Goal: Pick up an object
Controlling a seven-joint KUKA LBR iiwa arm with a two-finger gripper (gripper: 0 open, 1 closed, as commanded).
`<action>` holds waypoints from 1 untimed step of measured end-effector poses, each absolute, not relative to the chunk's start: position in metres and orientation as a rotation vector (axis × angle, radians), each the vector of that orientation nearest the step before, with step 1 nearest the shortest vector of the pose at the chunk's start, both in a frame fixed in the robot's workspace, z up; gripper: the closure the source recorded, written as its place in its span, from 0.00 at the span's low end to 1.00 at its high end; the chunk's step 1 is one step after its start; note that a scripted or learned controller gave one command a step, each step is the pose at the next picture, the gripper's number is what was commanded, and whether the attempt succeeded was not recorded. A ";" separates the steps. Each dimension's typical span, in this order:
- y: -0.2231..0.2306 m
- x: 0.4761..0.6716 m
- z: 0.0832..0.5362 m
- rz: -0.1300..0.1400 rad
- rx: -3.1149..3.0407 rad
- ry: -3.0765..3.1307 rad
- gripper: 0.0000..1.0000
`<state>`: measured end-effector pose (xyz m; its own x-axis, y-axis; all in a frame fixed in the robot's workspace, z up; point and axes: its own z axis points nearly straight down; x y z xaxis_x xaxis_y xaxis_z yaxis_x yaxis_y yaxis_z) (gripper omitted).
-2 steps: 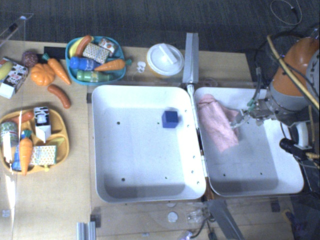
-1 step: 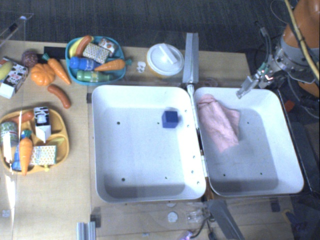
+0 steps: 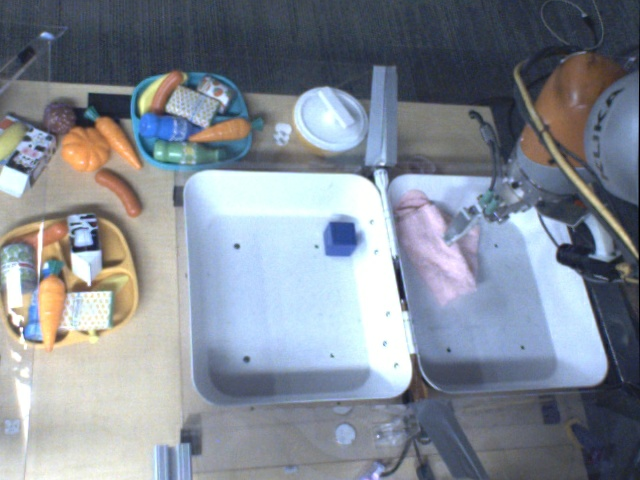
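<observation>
A small blue cube lies in the left bin, towards its back right. A crumpled pink cloth rests in the right bin, along its left wall. My gripper hangs low over the back of the right bin, at the upper right edge of the pink cloth. Whether it touches the cloth I cannot make out. The arm, with its orange band, reaches in from the right.
A metal divider runs between the bins at the back. Behind the left bin stand a white lidded bowl and a blue bowl of toy food. A yellow tray of toy food and loose toy vegetables lie at the left.
</observation>
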<state>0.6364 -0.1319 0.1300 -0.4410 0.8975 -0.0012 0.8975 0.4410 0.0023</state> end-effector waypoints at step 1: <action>-0.111 0.648 0.145 0.004 1.740 2.610 0.00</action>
